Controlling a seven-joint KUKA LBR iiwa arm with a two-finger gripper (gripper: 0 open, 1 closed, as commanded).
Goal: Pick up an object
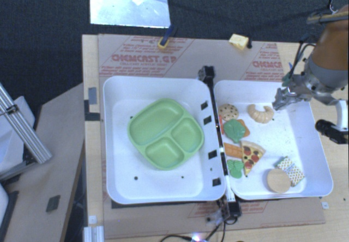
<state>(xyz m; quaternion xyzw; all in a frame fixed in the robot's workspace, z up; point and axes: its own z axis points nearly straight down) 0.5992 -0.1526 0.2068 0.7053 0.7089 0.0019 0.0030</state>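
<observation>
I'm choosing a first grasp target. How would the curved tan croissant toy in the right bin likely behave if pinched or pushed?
The curved tan croissant toy looks like rigid moulded plastic, so probably stiff and light. Its rounded, ridged back may slip between fingers. Lying flat on the right white bin floor, it would likely slide or spin rather than roll.

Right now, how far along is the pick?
Done: the gripper has reached the right bin, beside the croissant. In hand: nothing that I can see. Left: grasp and lift an item. The pizza slice, cookie and the rest lie untouched in that bin.
</observation>
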